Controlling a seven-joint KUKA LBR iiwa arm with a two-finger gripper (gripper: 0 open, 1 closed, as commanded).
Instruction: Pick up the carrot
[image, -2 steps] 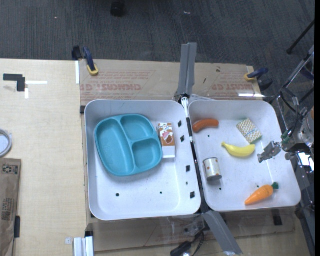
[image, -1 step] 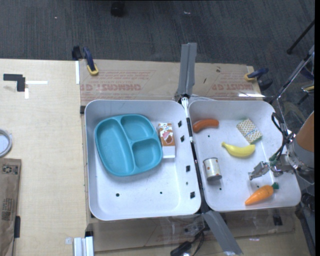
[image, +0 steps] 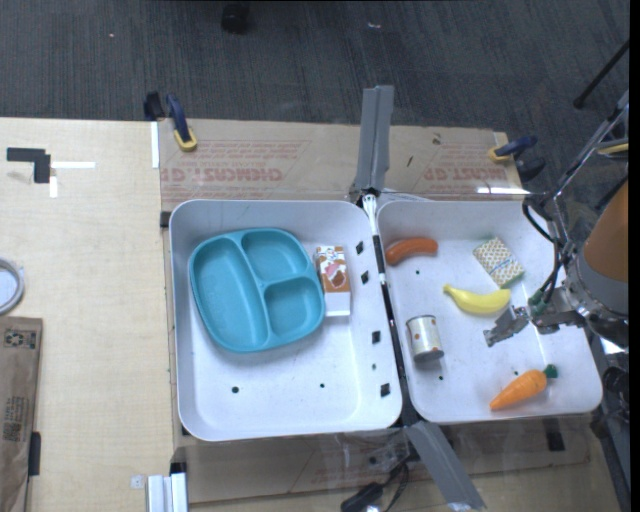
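The carrot (image: 520, 390) is seen lying in the right bin (image: 445, 405), near its front right corner, with its long axis tilted slightly from the bin's front edge: the orange tip is directed toward the lower left and the green leafy end toward the upper right. The gripper (image: 507, 328) is held above and a little to the left of the carrot, apart from it, with the arm (image: 605, 250) reaching in from the right over the bin's right rim. The fingers are small and dark against the white floor, and it cannot be told whether they are spread or closed; nothing is seen between them. Much of the arm is cut off at the right edge, and cables are draped across it. Elsewhere in the right bin a banana (image: 477, 299), a silver can (image: 425, 338), a sausage (image: 411, 248) and a patterned sponge (image: 498, 261) are laid. In the left bin (image: 270, 400) a blue divided plate (image: 257, 288) and a small carton (image: 332, 270) are placed.
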